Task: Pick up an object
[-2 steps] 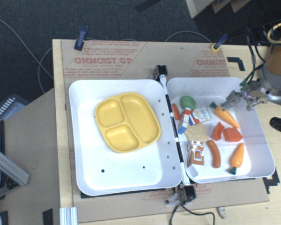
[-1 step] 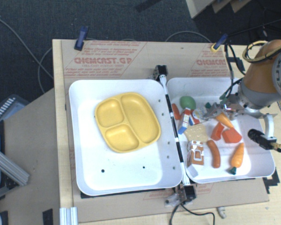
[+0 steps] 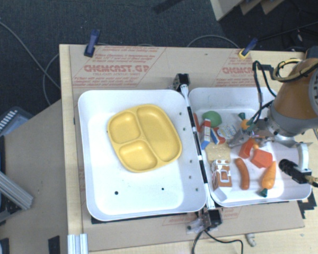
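Where the right bin (image 3: 222, 97) holds a heap of toy food, a sausage (image 3: 243, 173) lies just left of a carrot (image 3: 268, 176), with an orange block (image 3: 261, 158) just above them. The gripper (image 3: 244, 136) hangs beside that block; its fingers' spread I cannot tell. The left bin (image 3: 95, 184) bears a yellow divided plate (image 3: 143, 137).

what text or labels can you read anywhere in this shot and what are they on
"CHEMCAST G P": red print on the brown board under the bins, behind the left bin.
"CHEMC...": the same print again behind the right bin, cut off.
Smaller red lines around both: too blurred to read.
Print on the small packet: unreadable.
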`<state>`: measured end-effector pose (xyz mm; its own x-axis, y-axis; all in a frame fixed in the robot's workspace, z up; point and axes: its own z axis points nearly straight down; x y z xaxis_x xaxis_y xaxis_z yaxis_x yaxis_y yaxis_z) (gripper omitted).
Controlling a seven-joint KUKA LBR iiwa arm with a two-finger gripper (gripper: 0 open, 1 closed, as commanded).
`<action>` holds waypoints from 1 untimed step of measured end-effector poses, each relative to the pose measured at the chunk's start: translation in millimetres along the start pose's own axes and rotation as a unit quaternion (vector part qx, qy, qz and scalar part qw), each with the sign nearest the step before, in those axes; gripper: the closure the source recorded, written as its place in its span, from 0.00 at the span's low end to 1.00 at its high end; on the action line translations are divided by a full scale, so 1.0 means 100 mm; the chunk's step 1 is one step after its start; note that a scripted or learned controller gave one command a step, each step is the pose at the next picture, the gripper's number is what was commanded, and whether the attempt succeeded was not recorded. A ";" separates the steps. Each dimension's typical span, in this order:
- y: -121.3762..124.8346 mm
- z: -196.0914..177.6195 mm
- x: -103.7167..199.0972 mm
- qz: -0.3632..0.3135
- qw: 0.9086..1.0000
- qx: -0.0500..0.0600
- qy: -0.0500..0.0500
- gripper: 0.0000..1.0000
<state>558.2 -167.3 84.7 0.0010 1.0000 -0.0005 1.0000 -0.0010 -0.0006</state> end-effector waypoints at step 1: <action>0.00 -0.10 0.00 0.000 1.000 -0.001 0.000 1.00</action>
<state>558.6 -167.4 94.6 0.0012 1.0000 -0.0014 1.0000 -0.0012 0.0014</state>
